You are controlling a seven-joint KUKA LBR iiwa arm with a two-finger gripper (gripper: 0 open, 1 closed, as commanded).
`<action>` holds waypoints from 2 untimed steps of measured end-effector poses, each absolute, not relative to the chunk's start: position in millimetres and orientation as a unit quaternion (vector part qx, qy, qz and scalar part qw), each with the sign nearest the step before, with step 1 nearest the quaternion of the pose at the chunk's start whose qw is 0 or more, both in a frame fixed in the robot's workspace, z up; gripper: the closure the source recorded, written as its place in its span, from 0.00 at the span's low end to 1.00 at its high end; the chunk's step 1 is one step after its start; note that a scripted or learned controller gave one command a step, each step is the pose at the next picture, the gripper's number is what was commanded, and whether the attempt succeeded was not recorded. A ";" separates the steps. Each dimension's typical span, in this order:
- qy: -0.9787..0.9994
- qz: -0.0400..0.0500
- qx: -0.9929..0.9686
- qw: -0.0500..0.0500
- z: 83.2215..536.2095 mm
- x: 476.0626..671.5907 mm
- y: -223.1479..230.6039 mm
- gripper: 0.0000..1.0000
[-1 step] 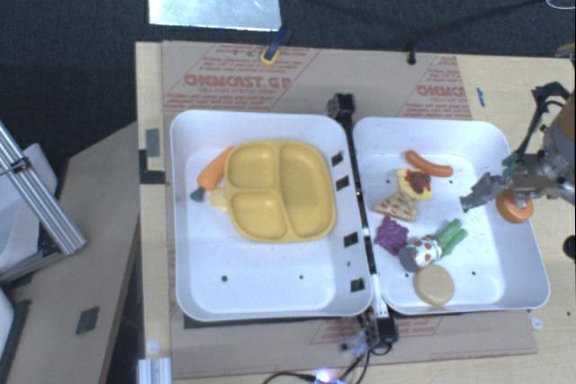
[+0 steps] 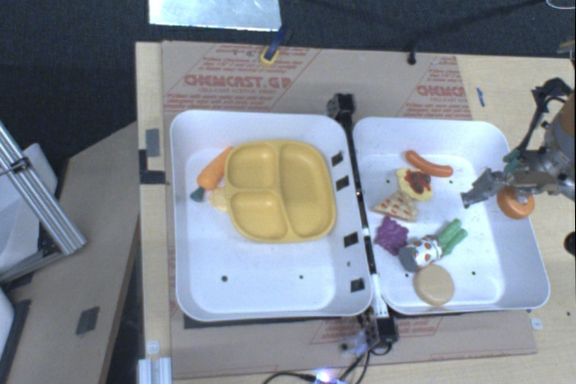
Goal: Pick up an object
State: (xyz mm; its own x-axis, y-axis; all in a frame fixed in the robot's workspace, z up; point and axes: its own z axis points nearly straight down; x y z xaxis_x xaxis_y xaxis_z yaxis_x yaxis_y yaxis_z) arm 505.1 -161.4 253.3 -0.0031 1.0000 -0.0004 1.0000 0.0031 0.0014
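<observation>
At the frame's right edge, the gripper (image 2: 477, 191) hangs over the right bin (image 2: 517, 283); whether its fingers are spread or closed, I cannot tell. An orange round toy (image 2: 516, 205) lies just beside it, right of the hot dog (image 2: 428, 164).

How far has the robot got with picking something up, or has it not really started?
Nothing looks picked up yet. The claw sits low at the right bin's right side, with nothing visibly gripped. An orange round piece lies just beside it. The hot dog, pizza slice and purple piece all lie in that bin. Closing on one item and lifting it is left.
</observation>
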 end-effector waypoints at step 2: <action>0.708 0.000 0.707 -0.001 136.5 501.1 -162.1 0.00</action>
State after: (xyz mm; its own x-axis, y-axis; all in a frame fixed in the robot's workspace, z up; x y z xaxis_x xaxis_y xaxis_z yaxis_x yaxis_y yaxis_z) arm 501.1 -162.1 136.5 -0.0013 1.0000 0.0008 1.0000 0.0013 -0.0007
